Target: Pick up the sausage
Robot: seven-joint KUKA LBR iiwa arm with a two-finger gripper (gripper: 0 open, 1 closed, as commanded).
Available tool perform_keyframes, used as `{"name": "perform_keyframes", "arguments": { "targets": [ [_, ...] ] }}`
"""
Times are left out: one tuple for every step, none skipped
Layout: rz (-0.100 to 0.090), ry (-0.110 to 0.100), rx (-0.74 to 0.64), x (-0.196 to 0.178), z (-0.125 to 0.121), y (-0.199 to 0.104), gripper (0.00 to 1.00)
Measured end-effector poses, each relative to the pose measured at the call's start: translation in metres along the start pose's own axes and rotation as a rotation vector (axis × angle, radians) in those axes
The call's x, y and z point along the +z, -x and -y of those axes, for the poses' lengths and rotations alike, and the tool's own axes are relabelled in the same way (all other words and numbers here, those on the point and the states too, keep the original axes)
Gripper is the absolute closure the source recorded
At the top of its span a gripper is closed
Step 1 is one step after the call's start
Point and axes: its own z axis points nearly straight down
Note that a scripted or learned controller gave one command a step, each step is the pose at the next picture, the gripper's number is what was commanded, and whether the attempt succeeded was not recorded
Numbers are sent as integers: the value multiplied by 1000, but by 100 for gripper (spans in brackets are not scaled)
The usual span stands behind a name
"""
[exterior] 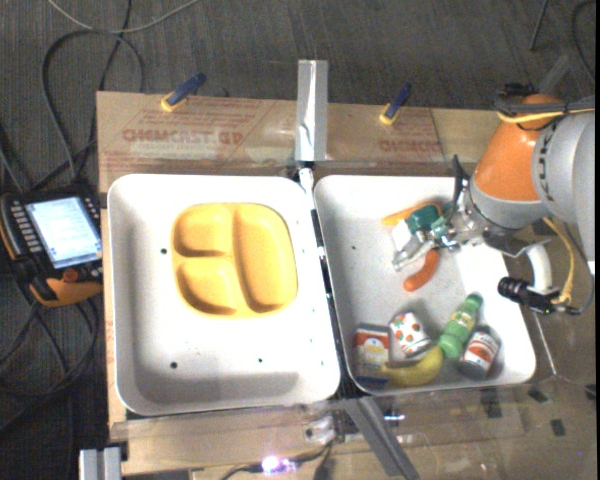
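Bench [270, 133], two white bins [130, 368] side by side

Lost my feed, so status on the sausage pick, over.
Gripper low in right bin, right at the sausage. Grasp not confirmed. Carrot close behind; banana, cans, green bottle near front wall.

- Yellow compartmented plastic tray [236, 258] lies in the left white bin [140, 368].
- Right white bin [355, 218] holds, along its lower edge, a yellow banana [415, 368], a green bottle [460, 323] and small cans [408, 334].
- Orange sausage [420, 271] lies at that bin's centre, beneath the gripper [412, 251].
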Motion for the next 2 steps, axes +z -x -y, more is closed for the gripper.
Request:
{"name": "perform_keyframes", "arguments": {
  "targets": [
    [3,7,-1,-11,-2,0,100],
    [0,-1,-235,-122,-14,-40,100]
  ]
}}
